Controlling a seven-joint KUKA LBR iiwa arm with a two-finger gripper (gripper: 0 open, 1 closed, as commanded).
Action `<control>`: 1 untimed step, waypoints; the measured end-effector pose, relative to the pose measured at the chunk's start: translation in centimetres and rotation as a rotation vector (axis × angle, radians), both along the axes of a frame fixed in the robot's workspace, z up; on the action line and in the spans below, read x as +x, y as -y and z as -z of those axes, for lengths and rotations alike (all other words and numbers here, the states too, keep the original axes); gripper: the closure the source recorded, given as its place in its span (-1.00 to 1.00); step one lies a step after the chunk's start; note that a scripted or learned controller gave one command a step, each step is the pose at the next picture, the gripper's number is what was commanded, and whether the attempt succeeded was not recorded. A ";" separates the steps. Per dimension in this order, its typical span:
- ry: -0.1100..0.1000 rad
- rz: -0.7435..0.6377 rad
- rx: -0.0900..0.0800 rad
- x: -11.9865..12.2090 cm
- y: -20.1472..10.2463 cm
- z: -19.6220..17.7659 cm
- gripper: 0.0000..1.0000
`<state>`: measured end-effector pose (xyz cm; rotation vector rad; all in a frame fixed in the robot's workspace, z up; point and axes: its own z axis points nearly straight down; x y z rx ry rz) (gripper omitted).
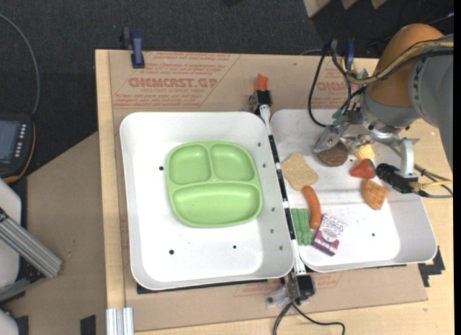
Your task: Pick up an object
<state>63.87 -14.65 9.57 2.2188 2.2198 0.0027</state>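
The gripper hangs low in the upper part of the right bin, its jaws spread over a brown round piece. The yellow piece and red piece lie just beside, so closing could push them or catch an edge. The wrist points steeply down from the frame's right.

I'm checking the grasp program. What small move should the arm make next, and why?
Probably lower the pincer a little onto the brown round piece in the right bin. It hangs right above that piece, and nothing is visibly held yet.
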 end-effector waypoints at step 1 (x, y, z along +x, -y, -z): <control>0.008 -0.010 0.003 0.4 -9.1 -9.6 1.00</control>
